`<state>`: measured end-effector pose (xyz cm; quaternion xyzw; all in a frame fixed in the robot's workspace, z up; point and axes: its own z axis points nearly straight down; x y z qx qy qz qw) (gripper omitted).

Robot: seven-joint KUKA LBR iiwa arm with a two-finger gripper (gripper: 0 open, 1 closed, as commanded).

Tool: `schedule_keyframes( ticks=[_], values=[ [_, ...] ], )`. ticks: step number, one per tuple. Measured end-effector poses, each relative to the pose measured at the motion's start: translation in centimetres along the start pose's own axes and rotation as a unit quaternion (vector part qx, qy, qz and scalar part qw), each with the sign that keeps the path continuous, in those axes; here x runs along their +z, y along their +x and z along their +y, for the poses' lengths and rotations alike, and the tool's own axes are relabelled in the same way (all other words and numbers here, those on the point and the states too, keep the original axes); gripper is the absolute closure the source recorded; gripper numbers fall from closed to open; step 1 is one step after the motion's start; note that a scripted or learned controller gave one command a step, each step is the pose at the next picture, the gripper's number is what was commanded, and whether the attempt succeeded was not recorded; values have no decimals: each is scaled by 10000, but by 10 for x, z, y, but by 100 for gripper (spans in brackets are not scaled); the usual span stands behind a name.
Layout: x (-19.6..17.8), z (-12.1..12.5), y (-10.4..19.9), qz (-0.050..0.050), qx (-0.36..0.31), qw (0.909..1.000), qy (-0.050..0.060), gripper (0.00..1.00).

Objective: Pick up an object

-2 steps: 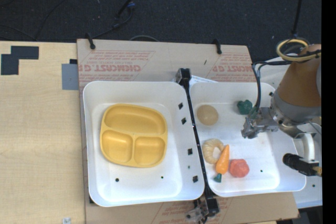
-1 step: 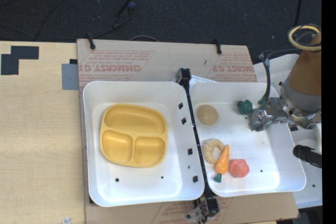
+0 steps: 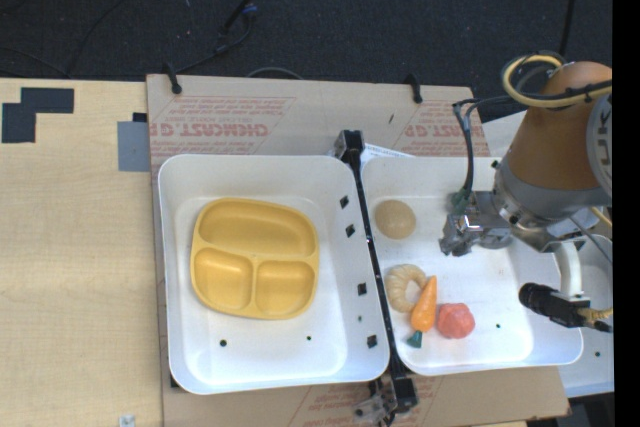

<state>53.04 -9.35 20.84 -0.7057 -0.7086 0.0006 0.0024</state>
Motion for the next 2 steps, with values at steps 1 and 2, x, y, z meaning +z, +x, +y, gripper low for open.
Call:
schedule_keyframes(
  ticks=[1, 2],
  values=[
    [-7, -1, 56, 3, -11, 10000, -4, 100],
    [1, -15, 105, -3, -1, 10000, 9, 100]
  ],
)
